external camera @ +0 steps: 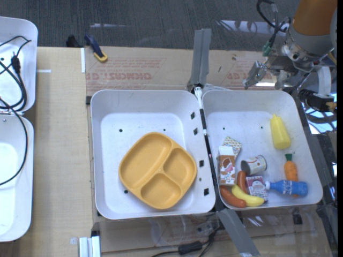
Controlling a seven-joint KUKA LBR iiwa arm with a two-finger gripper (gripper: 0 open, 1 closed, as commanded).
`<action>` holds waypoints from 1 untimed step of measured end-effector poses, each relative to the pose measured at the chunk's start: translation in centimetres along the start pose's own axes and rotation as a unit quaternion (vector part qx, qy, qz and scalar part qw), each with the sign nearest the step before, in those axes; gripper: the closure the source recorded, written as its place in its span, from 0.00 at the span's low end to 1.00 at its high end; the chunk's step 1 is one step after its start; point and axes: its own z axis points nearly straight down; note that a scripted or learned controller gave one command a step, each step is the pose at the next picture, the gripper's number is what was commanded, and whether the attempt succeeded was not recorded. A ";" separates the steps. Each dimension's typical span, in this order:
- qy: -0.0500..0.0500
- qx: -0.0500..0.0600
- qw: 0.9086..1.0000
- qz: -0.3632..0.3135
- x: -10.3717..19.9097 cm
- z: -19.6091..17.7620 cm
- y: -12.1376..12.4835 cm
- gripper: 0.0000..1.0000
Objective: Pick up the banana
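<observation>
Jaws: can't tell how they stand; gripper point(262, 71) sits upper right of frame, above far rim of right bin point(214, 143), w/ nothing seen in it; grey arm w/ orange band point(316, 9) above it at top right corner.

Right bin contents: banana point(247, 196) at lower centre of bin, lying across a red sausage-like item point(231, 197) near the front wall; small can point(254, 165) just above; red/white carton point(227, 166) left of the can, print too small to read; patterned packet point(232, 144) above carton; blue bottle point(286, 187) on its side at lower right, touching a red-labelled pack point(256, 185); carrot point(290, 169) just above bottle; yellow bottle point(280, 131) upper right of bin, apart from the rest.

Left bin point(102, 143), centre of frame: one yellow tray point(157, 169) w/ three compartments, tilted diagonally, nothing in them.

Cardboard point(139, 68) behind bins bears red mirrored lettering, not legible; blue/yellow clamp point(95, 48) at upper left.
</observation>
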 end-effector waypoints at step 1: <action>0.001 0.000 0.993 -0.115 -6.9 17.6 -4.8 0.00</action>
